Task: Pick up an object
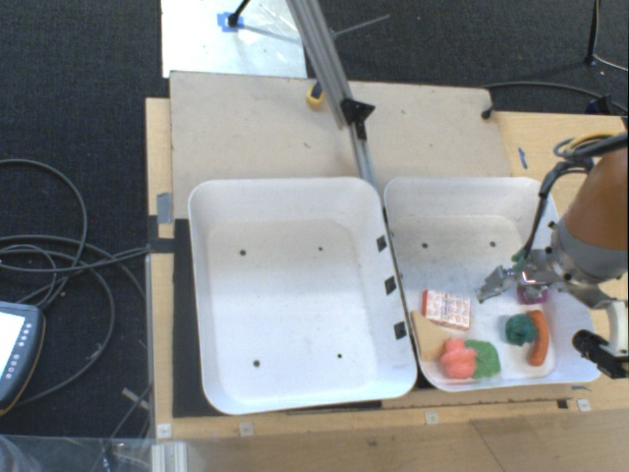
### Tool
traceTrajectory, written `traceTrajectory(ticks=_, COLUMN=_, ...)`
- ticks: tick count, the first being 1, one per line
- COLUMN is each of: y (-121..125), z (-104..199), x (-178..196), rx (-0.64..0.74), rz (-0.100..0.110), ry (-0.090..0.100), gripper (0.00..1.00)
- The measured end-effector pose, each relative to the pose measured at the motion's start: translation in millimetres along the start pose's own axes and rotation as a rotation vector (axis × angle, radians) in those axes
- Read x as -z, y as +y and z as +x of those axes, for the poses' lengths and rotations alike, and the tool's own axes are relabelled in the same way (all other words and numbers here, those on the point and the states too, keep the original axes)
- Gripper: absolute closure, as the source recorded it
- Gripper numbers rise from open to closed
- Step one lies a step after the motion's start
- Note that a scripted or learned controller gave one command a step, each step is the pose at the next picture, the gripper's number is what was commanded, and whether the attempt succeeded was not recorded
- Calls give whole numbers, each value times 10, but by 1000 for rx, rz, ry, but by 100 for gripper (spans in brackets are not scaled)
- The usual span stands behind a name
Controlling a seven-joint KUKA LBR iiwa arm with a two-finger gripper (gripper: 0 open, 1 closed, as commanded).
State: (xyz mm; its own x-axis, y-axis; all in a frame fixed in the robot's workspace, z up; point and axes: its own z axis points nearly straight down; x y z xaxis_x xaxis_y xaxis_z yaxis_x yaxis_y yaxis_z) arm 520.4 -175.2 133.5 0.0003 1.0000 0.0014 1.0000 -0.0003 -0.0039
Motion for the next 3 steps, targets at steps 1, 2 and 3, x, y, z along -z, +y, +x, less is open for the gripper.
traceTrajectory(ticks=1, y=5, z=0, x=-446, rx=0, rz=-3, ry=-1, gripper=0)
traceTrajectory(ticks=2, y=15, z=-5, x=-321, rx=-1, rz=-7, ry=-2, gripper=100)
traceTrajectory(ticks=3, y=117, z=49, x=190, rx=7, rz=-11, ry=-3, gripper=100)
